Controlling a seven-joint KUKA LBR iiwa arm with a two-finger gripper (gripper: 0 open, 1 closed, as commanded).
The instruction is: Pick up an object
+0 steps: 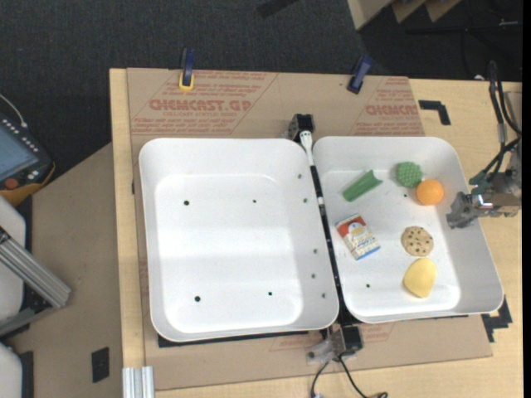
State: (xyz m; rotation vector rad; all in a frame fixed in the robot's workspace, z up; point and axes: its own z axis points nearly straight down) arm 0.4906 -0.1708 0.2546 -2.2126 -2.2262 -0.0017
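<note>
The right white bin (473, 259) holds several small objects. A green oblong block (361, 186) lies near its back left. A green knobbly piece (407, 173) and an orange ball (430, 191) sit side by side at the back right. A small red, white and blue carton (358, 237) lies in the middle, a round cookie (416, 240) to its right, and a yellow lemon (420, 278) near the front. My gripper (462, 211) is low over the bin's right rim, just right of the orange ball and touching none of the objects.
The left white bin (158, 181) adjoins the right one along a black divider strip (319, 214). Both stand on a brown board (249, 98) held by blue clamps (187, 69) at the back. Cables (502, 131) hang at the far right.
</note>
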